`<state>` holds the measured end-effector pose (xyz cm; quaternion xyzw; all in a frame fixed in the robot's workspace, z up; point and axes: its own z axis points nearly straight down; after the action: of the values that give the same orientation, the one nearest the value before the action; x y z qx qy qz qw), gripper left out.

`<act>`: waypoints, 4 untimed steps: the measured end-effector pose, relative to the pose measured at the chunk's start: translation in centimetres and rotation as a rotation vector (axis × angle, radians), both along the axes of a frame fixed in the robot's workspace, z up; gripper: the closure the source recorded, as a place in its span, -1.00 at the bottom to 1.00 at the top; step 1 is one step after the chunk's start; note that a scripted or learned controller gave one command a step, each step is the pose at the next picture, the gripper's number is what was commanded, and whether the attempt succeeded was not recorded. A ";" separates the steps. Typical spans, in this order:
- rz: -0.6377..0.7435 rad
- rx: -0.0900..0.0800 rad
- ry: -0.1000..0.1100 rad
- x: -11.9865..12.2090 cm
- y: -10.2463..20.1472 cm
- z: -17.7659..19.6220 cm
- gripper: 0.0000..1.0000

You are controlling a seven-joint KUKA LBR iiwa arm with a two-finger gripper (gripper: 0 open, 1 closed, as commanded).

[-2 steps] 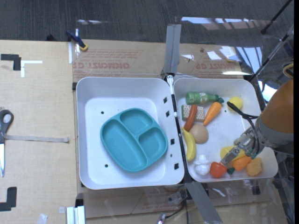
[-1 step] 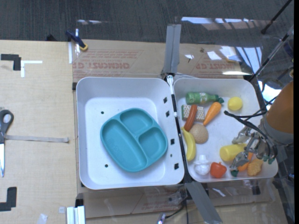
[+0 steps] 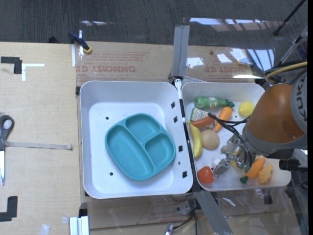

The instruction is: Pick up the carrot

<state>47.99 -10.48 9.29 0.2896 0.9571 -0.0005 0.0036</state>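
Observation:
A carrot (image 3: pixel 255 167), orange with a green tip, lies near the front right corner of the right bin (image 3: pixel 222 86), partly under the arm's wrist. A second orange carrot-like piece (image 3: pixel 223 115) lies further back, beside a green bottle (image 3: pixel 211 102). My gripper (image 3: pixel 226 156) hangs low over the bin floor just left of the front carrot, between a round beige bun (image 3: pixel 211 140) and a red tomato (image 3: pixel 205 175). It looks open, with nothing between its fingers. The orange wrist band (image 3: pixel 275 115) hides part of the bin's right side.
The right bin also holds a banana (image 3: pixel 196 142), a lemon (image 3: pixel 246 108), an orange-yellow piece (image 3: pixel 265 173) and a red-orange piece (image 3: pixel 200 122). A teal divided plate (image 3: pixel 141 147) lies in the left bin (image 3: pixel 93 131). Scissors (image 3: pixel 4 131) lie at the bench's far left.

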 end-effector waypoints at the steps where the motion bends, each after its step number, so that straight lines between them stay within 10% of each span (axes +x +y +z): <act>1: -0.091 0.001 0.002 12.6 -4.1 10.8 -1.00; 2: -0.038 0.001 0.001 15.5 -5.4 1.1 -1.00; 3: -0.394 0.003 0.005 12.7 -4.3 0.0 -1.00; 4: -0.775 0.002 0.001 15.0 -3.6 0.0 -1.00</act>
<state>62.96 -14.10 9.30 0.6300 0.7766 -0.0009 0.0022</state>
